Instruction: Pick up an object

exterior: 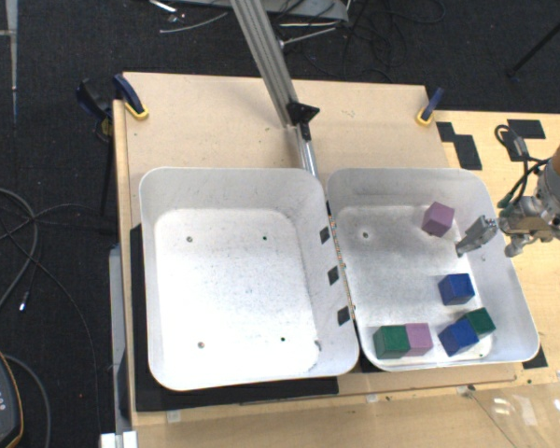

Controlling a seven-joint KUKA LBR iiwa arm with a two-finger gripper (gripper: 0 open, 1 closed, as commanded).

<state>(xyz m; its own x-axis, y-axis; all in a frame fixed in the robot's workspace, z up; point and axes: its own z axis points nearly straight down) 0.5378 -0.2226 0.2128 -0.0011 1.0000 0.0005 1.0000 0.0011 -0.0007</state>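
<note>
Six blocks lie in the right bin (504, 278), most bunched at its near edge. Gripper (490, 236) hovers at the far-right rim, apparently released, holding nothing; descending there, it could strike the wall.

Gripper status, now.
Gripper: at the right bin's right rim, near the purple block, with nothing between its fingers; open or shut cannot be told.

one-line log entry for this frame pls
gripper: over right bin's right wall, nothing held | nearest: purple block | also in bin: blue blocks, green blocks, another purple | pick: not done
</note>
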